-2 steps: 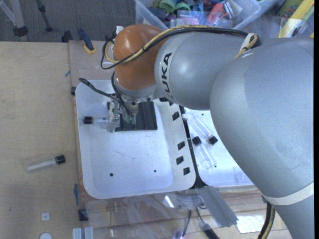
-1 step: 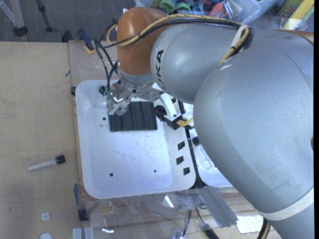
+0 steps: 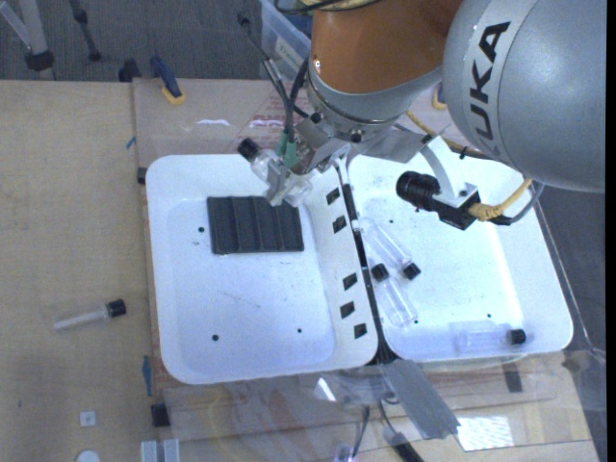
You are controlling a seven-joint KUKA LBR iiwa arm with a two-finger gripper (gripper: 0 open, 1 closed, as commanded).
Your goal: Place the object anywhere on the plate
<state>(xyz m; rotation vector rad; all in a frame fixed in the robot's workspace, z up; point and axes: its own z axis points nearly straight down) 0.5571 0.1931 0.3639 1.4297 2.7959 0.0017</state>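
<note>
The KUKA arm (image 3: pixel 462 56) reaches in from the right and far side, its wrist hanging over the far edge of the left bin (image 3: pixel 183 345). There are two white bins: the right bin (image 3: pixel 539 287) sits just beside the left, a row of small black clips along their shared wall.

The plate (image 3: pixel 255 225), a single dark ribbed rectangle, lies flat in the far half of the left bin, its long axis running left to right. The gripper (image 3: pixel 279 183) hangs just above the plate's far right corner, so the drop spot lies directly below and slightly left and near of it.

Something clear and pale shows at the fingertips, likely the object, a clear tube (image 3: pixel 269 173) with a black cap; I cannot tell how far the fingers are apart or whether they truly grip it.

Three more clear black-capped tubes lie in the right bin: two (image 3: pixel 390 272) crossed near the divider, one (image 3: pixel 486 336) at the near edge. One tube (image 3: pixel 87 314) lies outside on the bench (image 3: pixel 67 181), left.
</note>
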